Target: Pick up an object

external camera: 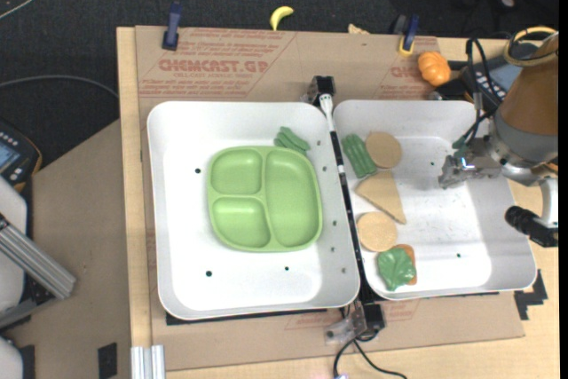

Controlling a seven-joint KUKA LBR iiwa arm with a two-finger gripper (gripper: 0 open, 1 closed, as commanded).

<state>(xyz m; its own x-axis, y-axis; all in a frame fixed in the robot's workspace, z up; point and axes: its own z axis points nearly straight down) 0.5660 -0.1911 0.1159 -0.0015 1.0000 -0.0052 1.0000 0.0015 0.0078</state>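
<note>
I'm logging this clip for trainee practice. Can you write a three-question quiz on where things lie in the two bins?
1. True or false: the green tray lies in the left bin.
2. Which thing lies nearest the right bin's front edge? A) wedge B) leafy toy C) green stick
3. Fill in: the gripper hovers over the ___ bin.

Key: 1 true. 2 B. 3 right.
</note>
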